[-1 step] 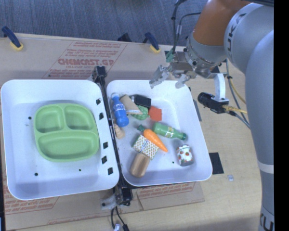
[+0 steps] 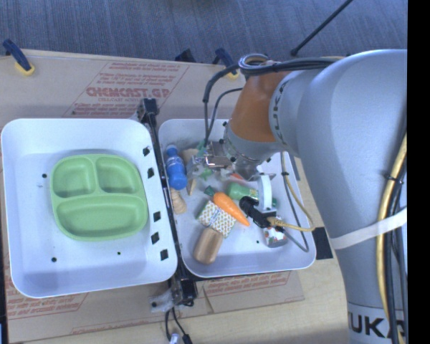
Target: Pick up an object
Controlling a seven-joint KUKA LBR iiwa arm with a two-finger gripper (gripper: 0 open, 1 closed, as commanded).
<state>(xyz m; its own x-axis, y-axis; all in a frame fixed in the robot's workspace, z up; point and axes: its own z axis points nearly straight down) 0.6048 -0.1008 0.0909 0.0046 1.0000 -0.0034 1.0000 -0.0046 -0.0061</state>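
hand [image 2: 213, 160]: grip state unclear | over right bin [image 2: 301, 253], near back wall | clutter crowds around

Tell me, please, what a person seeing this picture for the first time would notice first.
The big grey robot arm with its orange band dominates the right side, reaching down into the right white bin. Next comes the light green divided plastic plate, lying alone in the left white bin. Then the clutter in the right bin draws the eye: a blue plastic bottle by its left wall and an orange toy carrot near the middle.
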